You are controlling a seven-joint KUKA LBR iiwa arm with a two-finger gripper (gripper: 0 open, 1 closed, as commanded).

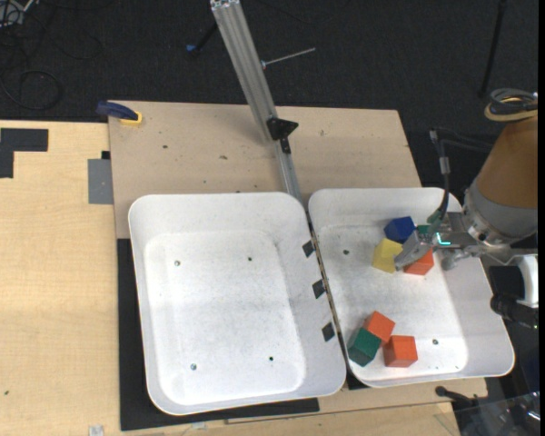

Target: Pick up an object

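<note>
Nearest the camera, in the front part of the right bin (490, 357), three blocks huddle together: a green block (364, 345), an orange block (401, 351) just right of it, and another orange block (379, 325) just behind the pair, touching or nearly so. To the left of the right bin, the left bin (163, 234) sits side by side with it, black clips (317, 288) along the seam between them. Further back in the right bin, here's my hand (416, 251), low over a second cluster: a yellow block (387, 255) just left of it, a blue block (400, 228) behind the yellow one, and a red-orange block (420, 264) right under my fingertips. Whether I'm apart or clamped on it, I cannot tell; the fingers blur into the blocks. My arm's orange band (513, 166) rises beyond the right bin's right wall. Behind both bins, a metal rail (252, 71) slants up off the table (345, 143).
</note>
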